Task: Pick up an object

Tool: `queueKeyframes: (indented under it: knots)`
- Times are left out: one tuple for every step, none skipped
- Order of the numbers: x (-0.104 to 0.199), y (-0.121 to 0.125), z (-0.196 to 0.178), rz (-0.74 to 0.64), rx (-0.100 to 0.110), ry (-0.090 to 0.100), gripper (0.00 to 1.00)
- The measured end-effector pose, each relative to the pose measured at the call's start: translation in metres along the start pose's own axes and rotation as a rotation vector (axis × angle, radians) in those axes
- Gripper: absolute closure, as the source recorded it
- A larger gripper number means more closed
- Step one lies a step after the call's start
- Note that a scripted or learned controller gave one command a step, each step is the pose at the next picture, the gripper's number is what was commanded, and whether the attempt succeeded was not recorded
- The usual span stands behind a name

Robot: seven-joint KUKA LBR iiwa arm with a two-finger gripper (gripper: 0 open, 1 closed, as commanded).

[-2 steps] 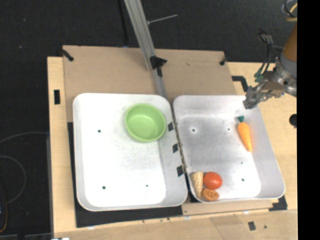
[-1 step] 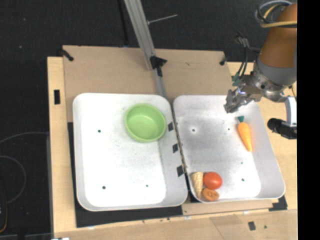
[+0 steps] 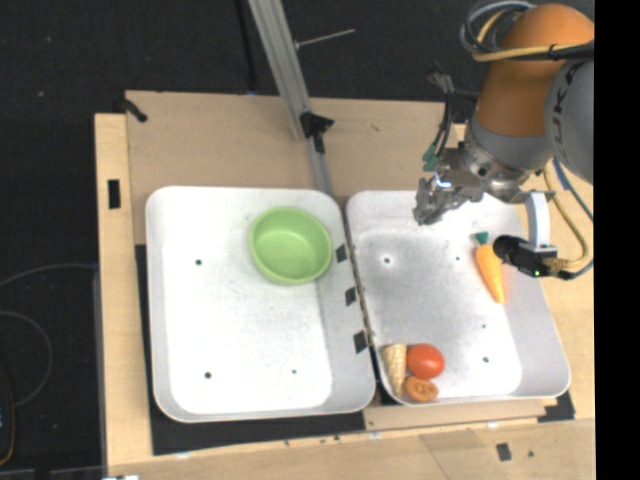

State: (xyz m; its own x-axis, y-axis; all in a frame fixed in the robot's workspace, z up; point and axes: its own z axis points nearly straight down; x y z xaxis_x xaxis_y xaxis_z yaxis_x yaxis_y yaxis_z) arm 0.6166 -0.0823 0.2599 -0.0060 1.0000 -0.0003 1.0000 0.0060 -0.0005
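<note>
1. Seen from above, 2 white bins sit side by side on a tan bench (image 3: 230, 138).
2. The left bin (image 3: 200, 368) holds a green bowl (image 3: 291, 246) near its top right part.
3. The right bin (image 3: 450, 298) holds a carrot (image 3: 489, 271) near its right wall, with the green end pointing up.
4. In the bottom left corner of the right bin, 3 small things sit close together: a red tomato (image 3: 426, 360), a tan cone (image 3: 396, 364) just left of it, and an orange piece (image 3: 421, 390) just under it.
5. The arm (image 3: 520, 78) comes in from the top right.
6. The gripper (image 3: 433, 208) hangs over the top part of the right bin, well apart from the carrot and the 3 small things.
7. Nothing shows between its tips, and how wide they stand is too small and dark to tell.
</note>
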Motion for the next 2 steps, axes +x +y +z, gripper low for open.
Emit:
queueKeyframes:
  knots:
    - [0.057, 0.001, 0.012, -0.001, 0.000, 0.001, 1.00]
    - [0.100, -0.001, 0.018, 0.000, 0.000, 0.001, 1.00]
